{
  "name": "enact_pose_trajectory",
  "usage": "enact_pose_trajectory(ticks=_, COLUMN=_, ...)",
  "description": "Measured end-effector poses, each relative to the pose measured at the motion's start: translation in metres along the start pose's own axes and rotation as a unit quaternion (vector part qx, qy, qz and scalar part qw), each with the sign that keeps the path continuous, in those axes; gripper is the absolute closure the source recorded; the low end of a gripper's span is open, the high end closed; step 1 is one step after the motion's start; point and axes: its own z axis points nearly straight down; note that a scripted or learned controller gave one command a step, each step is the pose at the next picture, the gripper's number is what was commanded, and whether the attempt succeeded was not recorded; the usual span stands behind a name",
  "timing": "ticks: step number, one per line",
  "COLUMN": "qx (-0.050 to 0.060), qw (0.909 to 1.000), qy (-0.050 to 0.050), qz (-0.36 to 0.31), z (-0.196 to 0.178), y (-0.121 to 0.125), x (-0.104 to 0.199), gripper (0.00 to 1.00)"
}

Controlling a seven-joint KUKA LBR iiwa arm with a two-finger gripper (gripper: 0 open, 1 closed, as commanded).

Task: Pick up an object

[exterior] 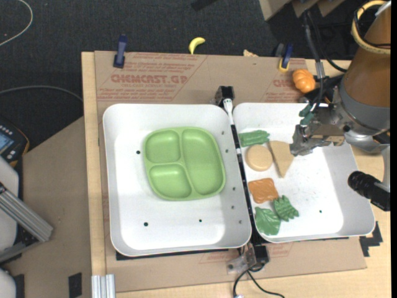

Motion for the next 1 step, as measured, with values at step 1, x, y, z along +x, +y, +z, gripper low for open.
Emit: enact_pose_trajectory(ticks=1, qx=0.008, qw=0.9999, qy=0.003, qz=-0.009, z=0.0015, y=-0.0021, x=0.0963, gripper=1.00)
